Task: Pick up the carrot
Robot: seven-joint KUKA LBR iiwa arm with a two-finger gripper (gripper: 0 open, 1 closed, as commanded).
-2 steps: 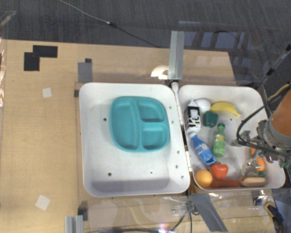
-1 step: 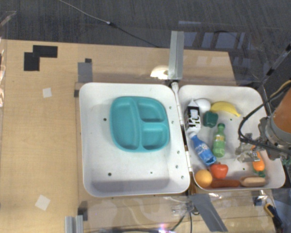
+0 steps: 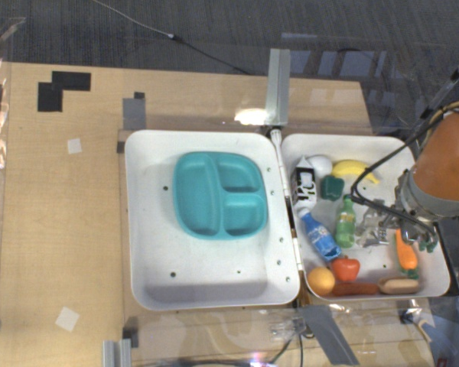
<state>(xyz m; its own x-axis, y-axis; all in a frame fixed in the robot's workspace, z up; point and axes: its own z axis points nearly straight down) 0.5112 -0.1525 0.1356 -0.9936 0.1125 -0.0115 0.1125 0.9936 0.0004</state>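
The hand (image 3: 382,228) is down inside the right-hand bin (image 3: 441,281), metal parts showing just under the grey wrist and orange band. From where I stand I cannot tell whether it is spread or closed, and I see nothing caught in it.

The carrot (image 3: 406,252) lies just beside the hand, on the side nearest the arm's own body and a touch toward the front rim, partly tucked under the wrist. It sits close against the bin's outer wall.

That is where I would expect trouble. With the wall so near the carrot, one side of the hand could land on the rim or the wall instead of slipping beside the carrot, and the carrot would skid away.

The crowd is the other worry. A green bottle (image 3: 345,225) stands right against the hand's far side, and a red pepper (image 3: 346,267) and a sausage-like piece (image 3: 398,285) lie just in front of it. A closing grip aimed slightly off could take the bottle, or nudge it over onto the blue bottle (image 3: 319,236) beyond.

A black cable (image 3: 375,167) loops from the wrist over the yellow banana (image 3: 352,167) behind the hand; it might drag things as the arm lifts.
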